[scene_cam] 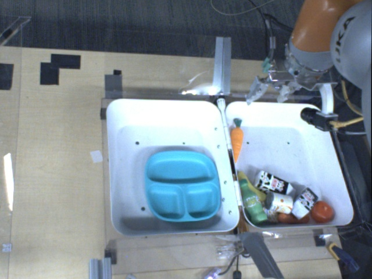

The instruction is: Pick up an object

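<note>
One carrot (236, 142) below end effector (268, 91)

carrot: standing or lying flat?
Lying flat: the carrot rests lengthwise along the right bin's left wall, green top away from the camera.

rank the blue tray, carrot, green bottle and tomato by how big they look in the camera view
1. blue tray, by far the largest
2. green bottle and carrot: look about alike, so unranked; the bottle is partly hidden
3. tomato, smallest
</note>
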`<action>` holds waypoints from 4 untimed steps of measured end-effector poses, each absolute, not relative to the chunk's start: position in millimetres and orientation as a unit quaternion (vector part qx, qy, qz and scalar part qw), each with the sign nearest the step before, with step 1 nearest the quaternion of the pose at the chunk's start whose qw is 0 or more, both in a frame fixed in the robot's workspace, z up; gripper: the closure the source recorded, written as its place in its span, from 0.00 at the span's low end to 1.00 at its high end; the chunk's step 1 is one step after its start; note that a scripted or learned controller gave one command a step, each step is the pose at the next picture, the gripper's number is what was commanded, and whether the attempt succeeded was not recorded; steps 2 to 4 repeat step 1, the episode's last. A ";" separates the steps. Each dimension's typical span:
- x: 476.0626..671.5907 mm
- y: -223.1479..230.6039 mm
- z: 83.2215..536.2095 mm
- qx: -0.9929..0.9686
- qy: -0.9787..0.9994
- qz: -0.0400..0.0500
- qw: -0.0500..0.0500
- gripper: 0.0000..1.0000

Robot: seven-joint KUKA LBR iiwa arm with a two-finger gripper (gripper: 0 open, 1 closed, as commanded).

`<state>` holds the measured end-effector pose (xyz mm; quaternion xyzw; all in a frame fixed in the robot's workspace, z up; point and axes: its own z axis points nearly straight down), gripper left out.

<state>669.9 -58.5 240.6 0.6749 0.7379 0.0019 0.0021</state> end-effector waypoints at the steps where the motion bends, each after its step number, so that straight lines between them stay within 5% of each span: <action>1: 670.0 -85.3 97.6 0.643 0.766 0.002 0.002 0.00; 4: 670.0 -85.3 97.6 0.643 0.766 0.002 0.002 0.00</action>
